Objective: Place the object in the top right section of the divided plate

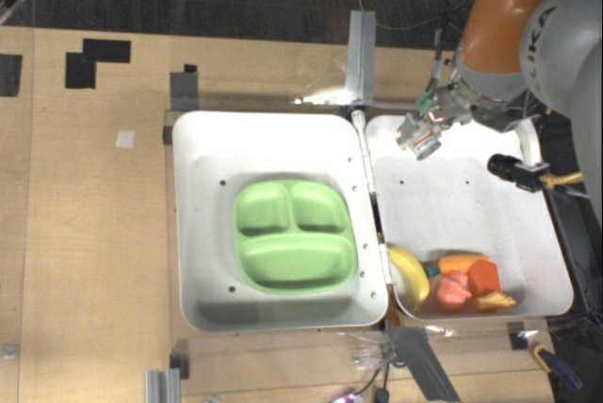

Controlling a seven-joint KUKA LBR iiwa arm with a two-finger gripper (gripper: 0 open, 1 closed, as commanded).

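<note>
With the gripper [419, 136] high over the right bin [471, 194], jaws' state unclear, a descent onto the crowded toy food [452, 281] could snag several, missing the green plate [294, 234].

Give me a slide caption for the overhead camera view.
End effector hovers over right white bin; green divided plastic plate waits in left white bin.

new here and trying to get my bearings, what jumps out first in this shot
The bright green divided plate sits in the middle of the left white bin, its sections bare. In the right bin, a cluster of toy food huddles in the near corner: a yellow banana beside orange, pink and red pieces. The grey arm with its orange band hangs its claw over that bin's far left corner.
</note>
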